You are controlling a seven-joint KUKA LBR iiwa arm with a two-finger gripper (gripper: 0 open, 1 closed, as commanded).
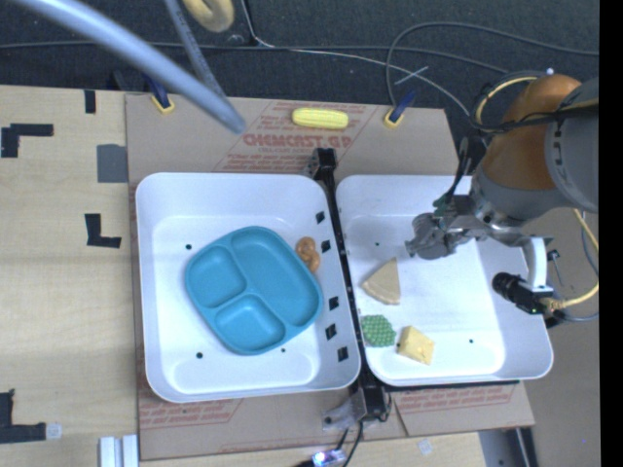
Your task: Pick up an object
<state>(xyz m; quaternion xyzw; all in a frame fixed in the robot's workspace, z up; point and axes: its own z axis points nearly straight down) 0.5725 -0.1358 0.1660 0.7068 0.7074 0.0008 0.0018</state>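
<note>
My gripper (425, 241) hangs over the right bin (506, 358), near its upper middle, up and right of a pale tan wedge (384, 283). A green textured piece (378, 331) and a yellow block (416, 344) lie near the bin's front left. In the left bin (165, 261) a blue divided plate (253, 288) fills the middle, with a small brown object (308, 252) by its upper right corner. I see nothing between the gripper's tips from this angle.
A yellow banana-like item (319, 118) lies on the cardboard behind the bins. Black clips (321, 163) sit along the wall between the bins. Cables loop above the right bin. A grey pole (117, 37) crosses the upper left.
</note>
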